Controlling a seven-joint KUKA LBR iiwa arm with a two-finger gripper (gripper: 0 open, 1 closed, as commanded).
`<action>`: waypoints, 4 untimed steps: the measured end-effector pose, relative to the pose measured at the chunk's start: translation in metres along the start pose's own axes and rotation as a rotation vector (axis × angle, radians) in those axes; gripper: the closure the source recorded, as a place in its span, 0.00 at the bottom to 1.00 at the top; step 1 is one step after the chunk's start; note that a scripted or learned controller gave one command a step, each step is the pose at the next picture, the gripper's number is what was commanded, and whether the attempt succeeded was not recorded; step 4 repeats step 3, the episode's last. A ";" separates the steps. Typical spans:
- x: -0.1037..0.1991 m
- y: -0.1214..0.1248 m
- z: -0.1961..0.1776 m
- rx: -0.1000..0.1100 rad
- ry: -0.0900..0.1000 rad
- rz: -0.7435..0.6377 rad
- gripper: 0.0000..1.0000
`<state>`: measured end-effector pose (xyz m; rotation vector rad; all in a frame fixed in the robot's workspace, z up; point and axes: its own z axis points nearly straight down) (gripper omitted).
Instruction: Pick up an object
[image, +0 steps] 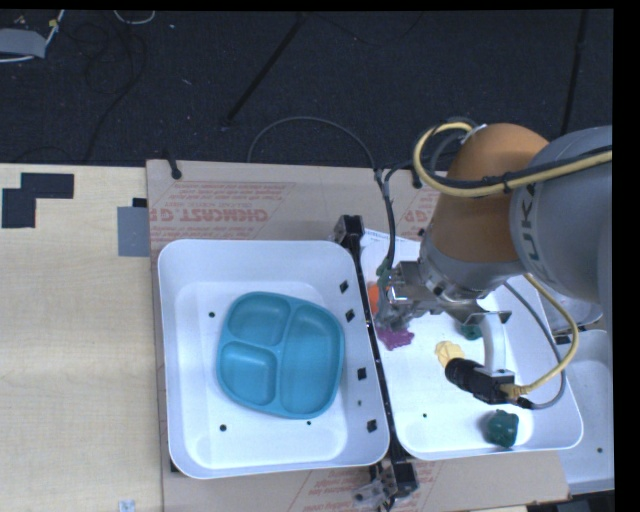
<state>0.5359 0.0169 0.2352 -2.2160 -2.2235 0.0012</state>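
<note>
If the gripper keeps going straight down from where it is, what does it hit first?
Most likely the purple object lying directly under the gripper in the right bin; depth is hard to judge from this slanted view.

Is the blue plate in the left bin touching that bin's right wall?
Apart. The camera view shows the blue plate lying on the left bin's floor with a strip of bare white floor between the plate's right edge and the bin's right wall.
</note>
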 end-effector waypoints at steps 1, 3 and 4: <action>0.044 0.009 0.011 0.002 -0.001 0.000 1.00; 0.091 0.026 0.020 0.002 -0.002 0.000 0.00; 0.091 0.026 0.020 0.002 -0.002 0.000 0.00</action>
